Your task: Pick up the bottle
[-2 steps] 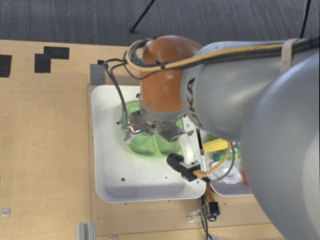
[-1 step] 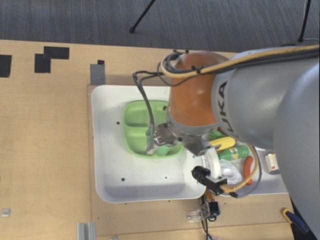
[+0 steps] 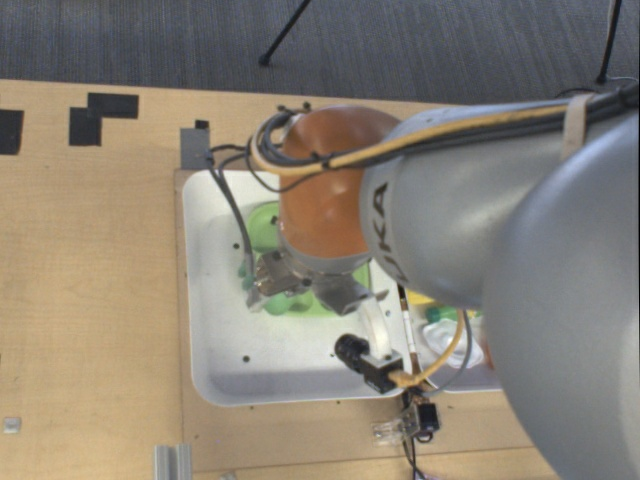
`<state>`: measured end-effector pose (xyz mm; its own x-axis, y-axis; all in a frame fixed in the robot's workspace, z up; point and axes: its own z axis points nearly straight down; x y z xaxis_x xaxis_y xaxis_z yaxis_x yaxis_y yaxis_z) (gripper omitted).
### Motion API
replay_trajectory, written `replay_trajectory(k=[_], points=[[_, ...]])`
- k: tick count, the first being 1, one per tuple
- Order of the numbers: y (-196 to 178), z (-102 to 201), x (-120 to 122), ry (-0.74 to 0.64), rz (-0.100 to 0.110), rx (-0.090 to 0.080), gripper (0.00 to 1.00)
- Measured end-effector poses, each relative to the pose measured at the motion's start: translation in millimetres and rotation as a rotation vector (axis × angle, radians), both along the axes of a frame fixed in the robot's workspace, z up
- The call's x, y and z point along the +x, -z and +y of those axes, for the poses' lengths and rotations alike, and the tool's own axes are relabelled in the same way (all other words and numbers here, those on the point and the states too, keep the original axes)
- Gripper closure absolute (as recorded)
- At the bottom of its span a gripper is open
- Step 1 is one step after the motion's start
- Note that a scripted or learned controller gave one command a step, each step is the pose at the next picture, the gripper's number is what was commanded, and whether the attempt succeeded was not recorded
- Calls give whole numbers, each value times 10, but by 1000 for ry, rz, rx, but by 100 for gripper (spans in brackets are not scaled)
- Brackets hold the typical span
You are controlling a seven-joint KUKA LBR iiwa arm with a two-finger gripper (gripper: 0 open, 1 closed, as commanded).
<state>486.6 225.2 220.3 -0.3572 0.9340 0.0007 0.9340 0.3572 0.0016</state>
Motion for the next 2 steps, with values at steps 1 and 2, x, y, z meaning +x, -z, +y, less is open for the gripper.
replay_trajectory(k=[1,2], points=[[-629,-435,6,385,-1,0,100],[-445,-984,4,251,0,-1,100]])
